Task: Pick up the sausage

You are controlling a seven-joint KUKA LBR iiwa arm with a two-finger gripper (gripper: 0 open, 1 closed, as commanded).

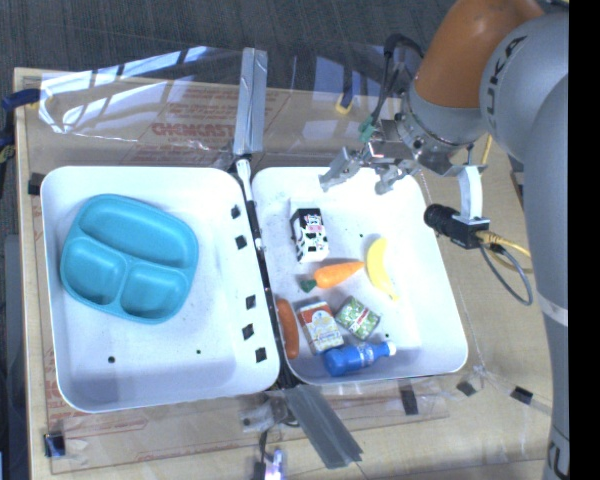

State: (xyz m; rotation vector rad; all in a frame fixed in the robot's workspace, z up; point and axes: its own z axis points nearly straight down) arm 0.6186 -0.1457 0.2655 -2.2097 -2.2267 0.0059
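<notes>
Pincer [363, 174] spread apart, holding nothing, at 12 o'clock of right bin [450, 313].
Sausage [287, 328] lies at 7 o'clock against the wall; straddle its narrow width.

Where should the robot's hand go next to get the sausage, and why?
Probably toward the near left edge of the right bin. The hand hangs open over that bin's far edge, holding nothing, while the sausage lies by the divider, left of the juice box.

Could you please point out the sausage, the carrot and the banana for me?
sausage [288, 328], camera view, middle of its length.
carrot [340, 273], camera view, orange body.
banana [379, 265], camera view, middle of the curve.
</notes>
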